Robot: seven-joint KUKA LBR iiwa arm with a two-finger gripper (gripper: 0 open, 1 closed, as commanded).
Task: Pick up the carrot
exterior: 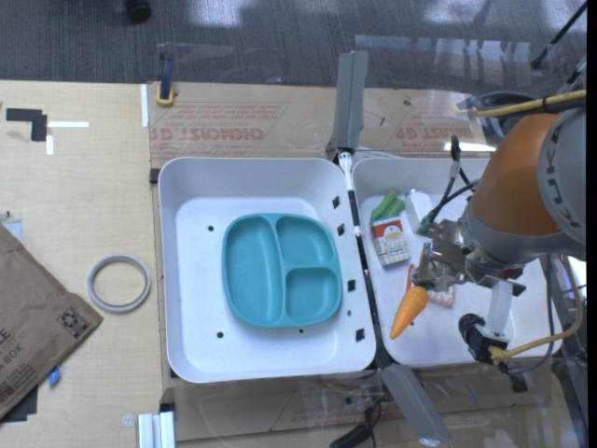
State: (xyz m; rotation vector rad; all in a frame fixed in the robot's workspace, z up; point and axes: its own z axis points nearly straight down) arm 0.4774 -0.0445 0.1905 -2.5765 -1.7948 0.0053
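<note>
The orange carrot (408,312) lies tilted in the right bin (438,348), near its left wall, with its pointed tip toward the front. Its thick upper end sits right under my gripper (429,273), which hangs over the middle of that bin below the grey and orange wrist (522,189). The gripper body hides where the carrot's top meets it, so contact is unclear.
A small red and white carton (392,242) and a green item (384,203) lie behind the carrot. A pinkish object (441,298) sits beside the carrot's top. The left bin (187,278) holds a teal divided plate (280,271). A tape ring (118,282) lies on the bench at left.
</note>
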